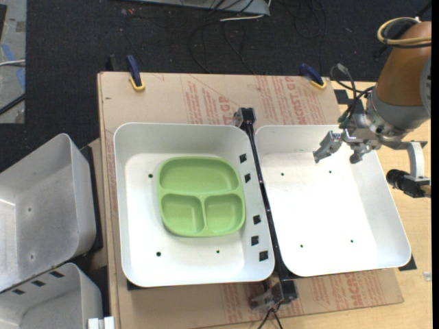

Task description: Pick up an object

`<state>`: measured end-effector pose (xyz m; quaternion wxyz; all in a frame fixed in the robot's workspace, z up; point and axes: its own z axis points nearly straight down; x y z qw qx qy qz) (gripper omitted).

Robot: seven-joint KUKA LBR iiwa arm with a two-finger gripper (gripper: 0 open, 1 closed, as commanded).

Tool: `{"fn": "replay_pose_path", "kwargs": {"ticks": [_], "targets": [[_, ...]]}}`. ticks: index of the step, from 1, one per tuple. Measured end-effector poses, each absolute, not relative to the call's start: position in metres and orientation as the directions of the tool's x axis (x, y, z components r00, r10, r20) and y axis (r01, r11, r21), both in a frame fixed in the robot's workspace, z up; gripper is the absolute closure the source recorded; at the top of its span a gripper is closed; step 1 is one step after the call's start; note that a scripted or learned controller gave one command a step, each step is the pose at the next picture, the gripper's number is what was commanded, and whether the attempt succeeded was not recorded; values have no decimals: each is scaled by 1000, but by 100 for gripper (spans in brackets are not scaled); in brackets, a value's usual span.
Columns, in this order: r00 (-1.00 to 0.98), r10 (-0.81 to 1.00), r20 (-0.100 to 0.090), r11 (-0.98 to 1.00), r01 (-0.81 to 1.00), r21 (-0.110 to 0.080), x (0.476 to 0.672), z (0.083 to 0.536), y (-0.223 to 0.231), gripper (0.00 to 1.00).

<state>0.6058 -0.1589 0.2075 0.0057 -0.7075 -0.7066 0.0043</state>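
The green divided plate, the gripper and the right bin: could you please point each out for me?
green divided plate (202, 196): camera view, centre divider.
gripper (341, 154): camera view, midway between fingertips.
right bin (329, 218): camera view, bare floor.

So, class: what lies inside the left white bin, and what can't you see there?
The left bin holds one green divided plate with three compartments, lying flat. Its compartments look bare. The bin floor beneath the plate is covered, so anything under it cannot be seen.
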Motion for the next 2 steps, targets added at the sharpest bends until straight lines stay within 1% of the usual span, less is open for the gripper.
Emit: {"fn": "replay_pose_path", "kwargs": {"ticks": [1, 2], "targets": [[-2, 1000, 0, 2, 1000, 0, 609, 216, -158, 0], [2, 1000, 0, -2, 1000, -3, 609, 156, -166, 0]]}}
